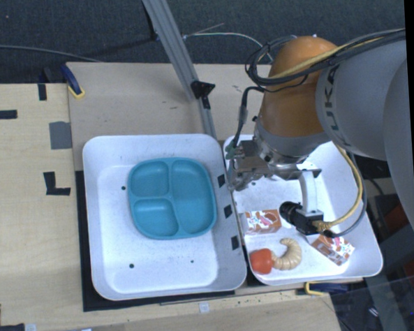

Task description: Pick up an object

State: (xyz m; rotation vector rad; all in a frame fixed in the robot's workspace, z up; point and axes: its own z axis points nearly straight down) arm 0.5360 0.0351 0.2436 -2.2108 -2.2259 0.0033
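The grey arm with the orange band reaches in over the right-hand shallow white bin [363, 257], its gripper [244, 171] low at that bin's upper left corner, beside the wall shared with the left-hand shallow white bin [102, 224]. Whether the gripper is wide or narrow cannot be told; nothing is visible held in it.

Candidate objects lie lower in the right bin, apart from the gripper: a small red-and-white printed packet [261, 221], a red ball-shaped toy [262, 261] touching a tan curved croissant-shaped toy [289, 254], and a second small printed packet [333, 248]. A teal divided plastic plate [173, 198] rests in the left bin.

Judgement: approach step, no grasp made. The next move calls for positioning above one chosen object, then descent and closure.
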